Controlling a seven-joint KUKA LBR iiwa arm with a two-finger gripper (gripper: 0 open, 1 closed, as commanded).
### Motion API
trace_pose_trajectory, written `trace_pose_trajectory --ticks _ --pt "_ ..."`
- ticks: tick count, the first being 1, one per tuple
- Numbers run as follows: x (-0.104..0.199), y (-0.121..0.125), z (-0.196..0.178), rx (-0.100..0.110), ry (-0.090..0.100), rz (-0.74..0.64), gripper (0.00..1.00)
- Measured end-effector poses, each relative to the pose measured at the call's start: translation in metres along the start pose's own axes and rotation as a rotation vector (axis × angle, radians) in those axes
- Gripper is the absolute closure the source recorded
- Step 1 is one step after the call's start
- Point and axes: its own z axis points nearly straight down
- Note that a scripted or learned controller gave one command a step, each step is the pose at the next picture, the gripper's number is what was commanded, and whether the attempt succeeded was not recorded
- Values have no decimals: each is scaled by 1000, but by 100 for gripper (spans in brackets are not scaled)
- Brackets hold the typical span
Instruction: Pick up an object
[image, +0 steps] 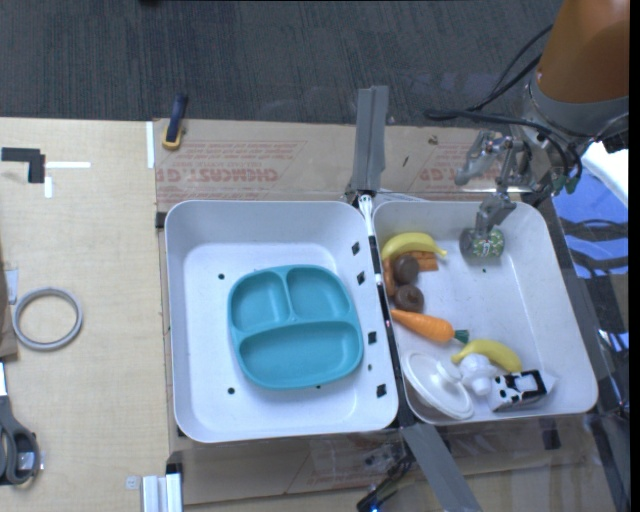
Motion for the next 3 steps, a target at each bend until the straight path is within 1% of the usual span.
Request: trace_pose_trajectory --ticks 1,2,3 --pt "12 -4 152 0 1 27 0" --pt "69 5 185 0 0 52 0" --pt "86 -69 165 0 -2 5 0"
